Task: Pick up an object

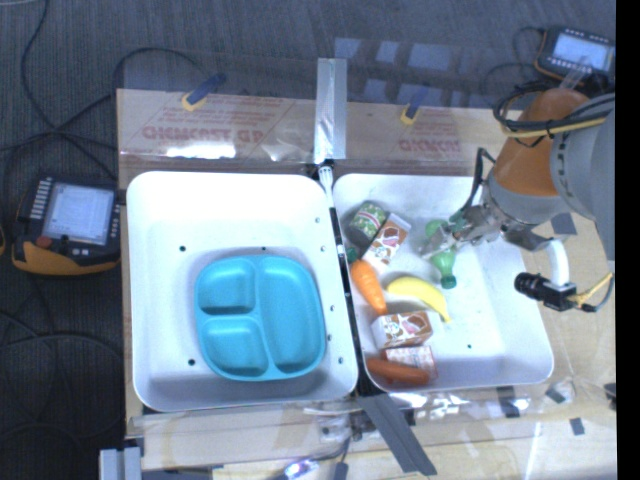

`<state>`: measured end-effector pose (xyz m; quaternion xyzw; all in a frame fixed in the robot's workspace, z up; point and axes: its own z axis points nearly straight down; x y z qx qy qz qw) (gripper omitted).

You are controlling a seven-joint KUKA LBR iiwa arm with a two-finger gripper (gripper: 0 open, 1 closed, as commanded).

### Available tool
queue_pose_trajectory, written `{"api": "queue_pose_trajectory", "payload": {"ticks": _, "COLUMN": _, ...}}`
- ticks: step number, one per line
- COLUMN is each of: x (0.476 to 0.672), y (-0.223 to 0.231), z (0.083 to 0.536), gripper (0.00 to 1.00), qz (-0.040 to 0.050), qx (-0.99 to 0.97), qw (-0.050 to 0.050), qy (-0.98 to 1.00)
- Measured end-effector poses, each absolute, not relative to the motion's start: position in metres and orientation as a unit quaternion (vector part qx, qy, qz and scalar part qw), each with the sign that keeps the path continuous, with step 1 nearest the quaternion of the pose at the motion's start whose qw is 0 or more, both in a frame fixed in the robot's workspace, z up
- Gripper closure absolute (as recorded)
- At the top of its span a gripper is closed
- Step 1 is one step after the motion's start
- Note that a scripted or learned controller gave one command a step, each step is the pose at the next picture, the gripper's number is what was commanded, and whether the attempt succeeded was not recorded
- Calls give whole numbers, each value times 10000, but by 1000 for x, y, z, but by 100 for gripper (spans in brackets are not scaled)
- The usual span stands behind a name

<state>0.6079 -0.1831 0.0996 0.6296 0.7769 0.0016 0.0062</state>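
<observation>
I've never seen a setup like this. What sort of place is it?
Probably a robotics lab test bench. A grey and orange robot arm reaches over two white bins, toy food such as a banana lies in one, and a handheld control pad sits on the carpet.

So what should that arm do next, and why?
Probably lower straight down a little. The gripper hovers in the right bin above a small green bottle, which lies apart from the banana, so nothing crowds it.
</observation>
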Motion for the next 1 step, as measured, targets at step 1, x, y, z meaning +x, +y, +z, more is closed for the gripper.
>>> {"api": "queue_pose_trajectory", "payload": {"ticks": 1, "x": 591, "y": -166, "z": 207, "gripper": 100, "qz": -17, "qx": 7289, "qw": -4, "qy": 6847}}
